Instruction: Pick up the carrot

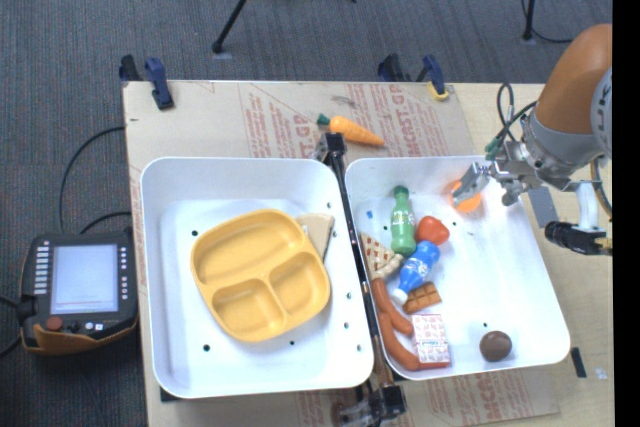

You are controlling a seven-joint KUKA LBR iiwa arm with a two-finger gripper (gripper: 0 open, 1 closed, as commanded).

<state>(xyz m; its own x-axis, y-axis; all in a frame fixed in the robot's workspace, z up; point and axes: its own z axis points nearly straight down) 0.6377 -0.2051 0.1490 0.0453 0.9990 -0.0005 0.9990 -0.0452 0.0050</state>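
The carrot, orange with a green top, lies on the bare bench board just behind the gap between the two bins. My gripper hangs over the far part of the right bin, well to the right of the carrot and apart from it. A small orange piece shows right at the gripper's tip, above the bin floor. Whether it is held or just lies there is unclear from this angle.
The right bin holds a green bottle, a red piece, a blue bottle, sausages, a small carton and a brown ball. A yellow divided plate lies in the left bin. Clamps stand along the bench's far edge.
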